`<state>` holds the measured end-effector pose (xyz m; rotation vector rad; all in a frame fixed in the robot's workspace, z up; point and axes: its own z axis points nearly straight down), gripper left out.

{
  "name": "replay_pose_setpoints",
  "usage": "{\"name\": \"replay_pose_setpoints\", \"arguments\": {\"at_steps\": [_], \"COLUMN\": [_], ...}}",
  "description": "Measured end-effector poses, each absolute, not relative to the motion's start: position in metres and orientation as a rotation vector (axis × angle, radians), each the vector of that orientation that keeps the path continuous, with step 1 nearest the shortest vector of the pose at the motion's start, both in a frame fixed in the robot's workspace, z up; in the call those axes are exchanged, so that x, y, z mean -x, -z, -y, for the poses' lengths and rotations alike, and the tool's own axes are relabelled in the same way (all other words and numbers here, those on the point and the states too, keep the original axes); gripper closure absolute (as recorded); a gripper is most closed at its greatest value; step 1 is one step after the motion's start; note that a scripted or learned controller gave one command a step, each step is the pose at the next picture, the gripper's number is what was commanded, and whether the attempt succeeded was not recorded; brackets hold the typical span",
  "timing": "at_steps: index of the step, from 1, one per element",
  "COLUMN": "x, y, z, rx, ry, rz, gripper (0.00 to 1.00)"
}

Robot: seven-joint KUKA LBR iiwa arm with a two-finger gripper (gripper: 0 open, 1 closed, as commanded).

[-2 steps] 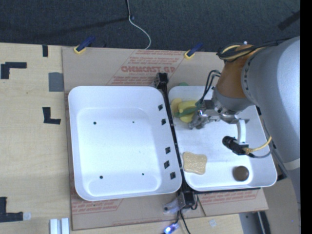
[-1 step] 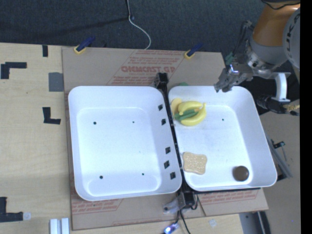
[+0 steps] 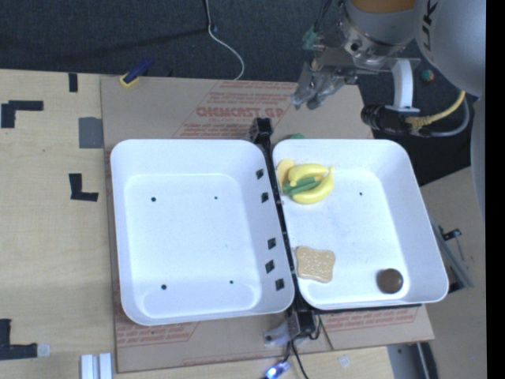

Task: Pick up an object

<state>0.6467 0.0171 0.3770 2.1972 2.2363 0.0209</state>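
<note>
Bench: cardboard sheet (image 3: 229, 113) under two white bins | right bin (image 3: 394, 172): you see banana (image 3: 309, 189) with a green piece on it at far-left corner, tan cracker (image 3: 315, 264) near front-left, brown ball (image 3: 389, 280) front-right | left bin (image 3: 189, 235) alongside | gripper (image 3: 313, 93): hangs above bench beyond right bin, nothing visible between fingers; opening cannot be judged.

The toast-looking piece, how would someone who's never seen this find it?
Look in the right-hand white bin, along its near-left side beside the divider. The tan toast slice lies flat there, squarish and speckled, unlike the yellow banana farther back or the small brown ball.
</note>
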Motion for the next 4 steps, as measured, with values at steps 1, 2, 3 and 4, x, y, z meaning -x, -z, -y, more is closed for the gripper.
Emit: {"name": "replay_pose_setpoints", "arguments": {"at_steps": [1, 2, 3, 4], "x": [-0.647, -0.638, -0.639, -0.666], "y": [-0.268, -0.2, -0.215, -0.269], "z": [-0.103, -0.091, -0.093, -0.173], "rx": [-2.216, -2.224, -2.22, -2.21], "ry": [0.01, 0.013, 0.005, -0.01], "rz": [-2.238, -2.225, -2.227, -2.231], "gripper": [1.0, 1.0, 1.0, 1.0]}}
